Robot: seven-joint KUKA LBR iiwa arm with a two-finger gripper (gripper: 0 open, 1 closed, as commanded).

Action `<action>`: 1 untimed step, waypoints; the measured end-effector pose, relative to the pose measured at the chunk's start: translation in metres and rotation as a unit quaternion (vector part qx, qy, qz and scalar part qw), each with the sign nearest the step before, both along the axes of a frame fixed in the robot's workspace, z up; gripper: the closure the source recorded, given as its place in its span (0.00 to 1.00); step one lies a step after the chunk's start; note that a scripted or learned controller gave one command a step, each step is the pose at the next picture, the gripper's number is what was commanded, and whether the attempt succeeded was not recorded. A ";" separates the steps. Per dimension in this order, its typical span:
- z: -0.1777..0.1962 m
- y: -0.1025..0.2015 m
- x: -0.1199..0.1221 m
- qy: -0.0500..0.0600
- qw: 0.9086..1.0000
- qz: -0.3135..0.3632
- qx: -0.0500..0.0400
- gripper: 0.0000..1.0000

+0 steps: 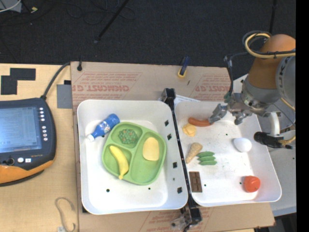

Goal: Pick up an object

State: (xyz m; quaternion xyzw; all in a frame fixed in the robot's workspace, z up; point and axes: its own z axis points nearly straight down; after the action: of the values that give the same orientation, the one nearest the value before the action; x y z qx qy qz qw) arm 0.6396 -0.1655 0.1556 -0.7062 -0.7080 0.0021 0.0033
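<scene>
Right now L bin: green plate, bottle; R bin: tomato.

A single fixed camera looked down at a slant from above the tabletop, set far enough back to take in both white bins side by side, the left bin and the right bin, along with the dark floor beyond the tabletop's far edge. The arm came in from the frame's right, so the hand sat over the right bin's far edge, with most of the scene spread to its left and nearer the camera.
</scene>
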 end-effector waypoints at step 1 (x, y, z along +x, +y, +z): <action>-0.064 0.006 0.000 0.000 1.000 0.002 0.000 0.00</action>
State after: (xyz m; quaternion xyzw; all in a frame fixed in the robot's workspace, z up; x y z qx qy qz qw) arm 0.6396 -0.1599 0.0914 -0.7047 -0.7095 0.0018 0.0031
